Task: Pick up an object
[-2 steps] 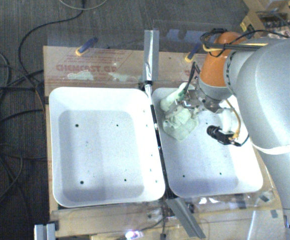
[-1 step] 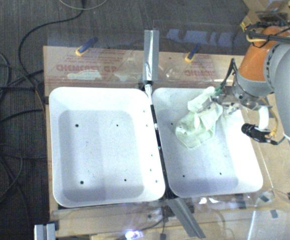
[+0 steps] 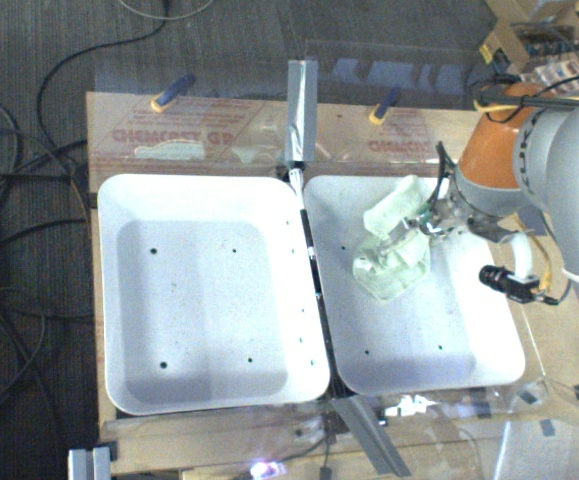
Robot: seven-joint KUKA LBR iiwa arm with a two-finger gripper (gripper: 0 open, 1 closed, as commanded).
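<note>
From the overhead camera view I see the arm [image 3: 529, 163] reaching in over the right bin [image 3: 469, 368]. The gripper [image 3: 406, 233] sits low in that bin's upper half, right against a pale green translucent object [image 3: 394, 268] which lies there, well away from the left bin [image 3: 204, 298]. I cannot tell how the gripper is set, nor whether it grips the object.

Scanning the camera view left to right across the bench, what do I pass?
Left white bin → grey upright post at the seam between the bins → right white bin → pale green translucent object lying in its upper part → gripper at that object's right side → orange band of the arm.
</note>
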